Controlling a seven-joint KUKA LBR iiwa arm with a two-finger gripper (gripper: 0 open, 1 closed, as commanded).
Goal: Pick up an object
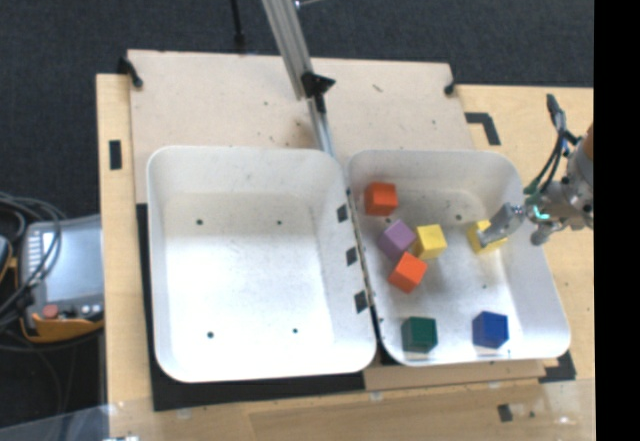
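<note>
Camera view: my jaws (497,229) low in the right white plastic bin (530,329), touching the small yellow block (482,235); their state I cannot tell. Step, as I judge: grasp attempt. Next: confirm hold, lift straight.

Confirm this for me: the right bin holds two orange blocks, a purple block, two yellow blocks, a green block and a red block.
One detail is off: there is no red block. The camera view shows a blue block at the near edge of the right bin, beside the green block. The rest stands: two orange blocks, a purple block and two yellow blocks.
</note>
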